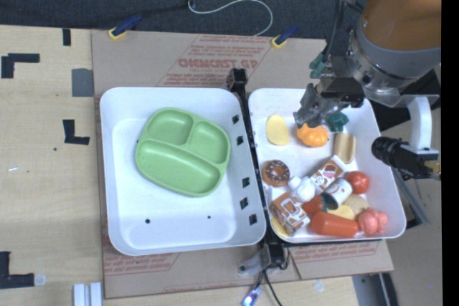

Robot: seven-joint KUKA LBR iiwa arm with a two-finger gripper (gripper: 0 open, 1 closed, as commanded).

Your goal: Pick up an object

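Two shallow white bins, side by side. The dark two-finger gripper (315, 117) sits low in the right bin (380, 131), upper centre-right of frame, directly over a small orange rounded toy (313, 135); whether it grips cannot be told. Nothing visibly lifted, so the pick looks undone. One green divided plastic plate (183, 151) in the left bin (118, 175); one chocolate doughnut (275, 173), one yellow piece (277, 130).

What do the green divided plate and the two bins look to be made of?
Green divided plate: likely molded plastic, matte to satin, with uniform color, rounded compartment ridges and soft highlights. Left bin and right bin: probably thin white plastic, smooth and slightly glossy, with rounded, formed rims; the view cannot rule out coated metal.
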